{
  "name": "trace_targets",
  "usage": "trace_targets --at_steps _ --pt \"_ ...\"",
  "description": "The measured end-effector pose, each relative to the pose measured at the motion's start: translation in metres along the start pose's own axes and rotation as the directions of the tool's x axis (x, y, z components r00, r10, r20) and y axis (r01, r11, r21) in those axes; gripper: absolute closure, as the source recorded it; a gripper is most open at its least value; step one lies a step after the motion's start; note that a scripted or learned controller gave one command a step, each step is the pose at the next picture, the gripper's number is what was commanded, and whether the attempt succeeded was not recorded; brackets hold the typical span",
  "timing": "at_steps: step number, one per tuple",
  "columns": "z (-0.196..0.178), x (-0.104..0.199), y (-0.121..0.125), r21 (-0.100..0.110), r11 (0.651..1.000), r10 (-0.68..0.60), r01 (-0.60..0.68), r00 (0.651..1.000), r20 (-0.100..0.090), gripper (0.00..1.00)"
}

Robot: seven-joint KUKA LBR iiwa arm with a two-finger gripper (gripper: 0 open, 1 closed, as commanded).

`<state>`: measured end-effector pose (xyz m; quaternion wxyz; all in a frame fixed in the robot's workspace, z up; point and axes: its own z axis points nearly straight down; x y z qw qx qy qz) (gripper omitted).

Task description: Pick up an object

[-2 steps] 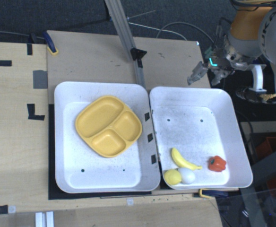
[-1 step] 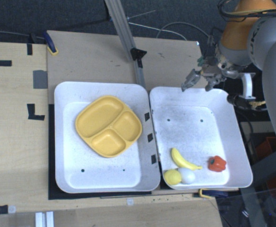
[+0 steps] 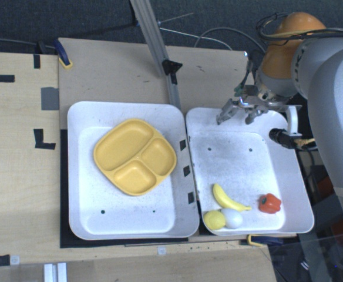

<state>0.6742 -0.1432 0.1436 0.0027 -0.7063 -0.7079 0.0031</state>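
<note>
Pincer (image 3: 236,117) hung spread open, holding nothing, over the right bin's (image 3: 289,157) far rim. Banana (image 3: 229,198), tomato (image 3: 269,203), lemon (image 3: 214,220) and egg (image 3: 233,218) lay well below it, near edge. Tomato sat apart: easiest target, straight descent advised

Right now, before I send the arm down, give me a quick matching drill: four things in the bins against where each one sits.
Things:
1. yellow plate
2. banana
3. red pepper
4. gripper

Places:
A. above the far edge of the right bin
B. near right corner of the right bin
C. in the left bin
D. right bin, just beyond the lemon and white ball

Pairs: 1-C, 2-D, 3-B, 4-A
</note>
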Motion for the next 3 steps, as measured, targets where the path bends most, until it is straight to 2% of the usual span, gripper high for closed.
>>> trace_targets --at_steps 1,2,3 --pt "0.051 -0.001 -0.002 0.005 1.0 0.002 -0.002 1.0 0.001 0.0" --pt "0.04 0.0 -0.002 0.005 1.0 0.001 -0.001 1.0 0.001 1.0" --pt "-0.003 0.001 0.002 -0.012 1.0 0.001 -0.001 1.0 0.0 1.0"
